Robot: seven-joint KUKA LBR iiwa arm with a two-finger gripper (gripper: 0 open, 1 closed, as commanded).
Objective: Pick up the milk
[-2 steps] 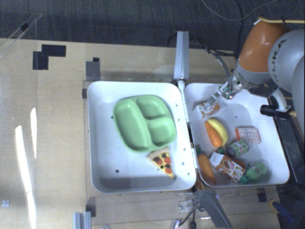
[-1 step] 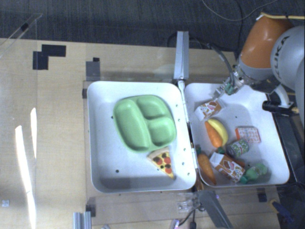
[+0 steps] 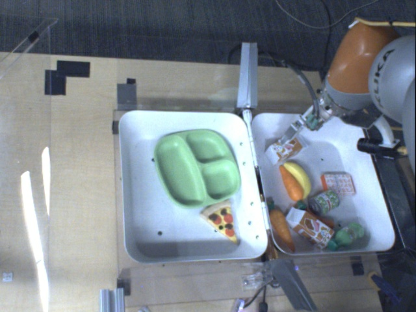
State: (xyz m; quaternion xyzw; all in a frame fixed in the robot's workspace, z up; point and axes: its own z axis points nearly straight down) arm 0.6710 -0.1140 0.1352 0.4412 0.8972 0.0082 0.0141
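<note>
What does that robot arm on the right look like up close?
The arm is thick and rounded, with a light grey shell, dark lettering on its side and a broad orange band above the wrist. A dark cable runs along it toward the small metallic gripper, which carries green parts.

We can't tell if the gripper fingers are open or shut, too small & blurred. The arm is cut off by the top & right edges. Print on the carton near the gripper and on the carton at the bin front is unreadable. The green item in the right bin corner is too blurry to ID; the carrot end is partly hidden by the bin rim.
</note>
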